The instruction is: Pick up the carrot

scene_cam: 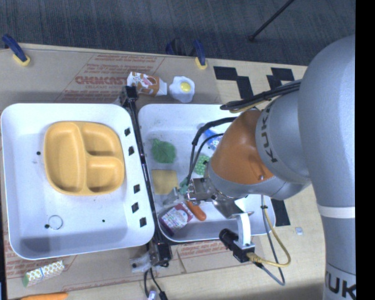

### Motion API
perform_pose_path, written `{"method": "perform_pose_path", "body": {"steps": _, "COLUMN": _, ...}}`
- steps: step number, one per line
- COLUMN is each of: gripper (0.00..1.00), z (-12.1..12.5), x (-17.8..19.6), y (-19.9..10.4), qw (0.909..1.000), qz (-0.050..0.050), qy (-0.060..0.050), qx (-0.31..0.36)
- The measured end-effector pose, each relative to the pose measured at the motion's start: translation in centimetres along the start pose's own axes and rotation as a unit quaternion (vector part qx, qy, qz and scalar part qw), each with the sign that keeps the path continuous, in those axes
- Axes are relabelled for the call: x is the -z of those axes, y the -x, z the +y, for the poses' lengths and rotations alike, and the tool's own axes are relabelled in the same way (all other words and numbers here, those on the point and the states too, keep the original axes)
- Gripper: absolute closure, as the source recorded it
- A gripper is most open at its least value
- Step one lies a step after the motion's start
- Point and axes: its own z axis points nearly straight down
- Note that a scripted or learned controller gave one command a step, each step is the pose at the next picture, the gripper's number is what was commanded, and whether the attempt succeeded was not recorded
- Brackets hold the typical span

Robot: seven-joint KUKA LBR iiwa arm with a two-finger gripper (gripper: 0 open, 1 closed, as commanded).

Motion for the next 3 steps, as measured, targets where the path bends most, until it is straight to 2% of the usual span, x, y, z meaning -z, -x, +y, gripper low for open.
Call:
{"method": "perform_pose_path", "body": {"steps": 1, "gripper": 1.0, "z": 0.1, "x": 1.0, "y": 0.0, "qw": 1.0, "qz": 0.0, "qy": 0.0, "qx": 0.002}}
{"method": "perform_pose_path", "body": {"steps": 2, "gripper": 1.0, "z": 0.1, "x": 9.4, "y": -1.6, "qw": 0.9887, "qz": 0.0, "qy": 0.002, "qx": -0.15}}
{"method": "perform_pose_path", "body": {"steps": 3, "gripper": 1.0, "z": 0.1, "x": 15.0, "y": -6.1, "qw": 0.9956, "qz": 0.0, "qy": 0.003, "qx": -0.093}}
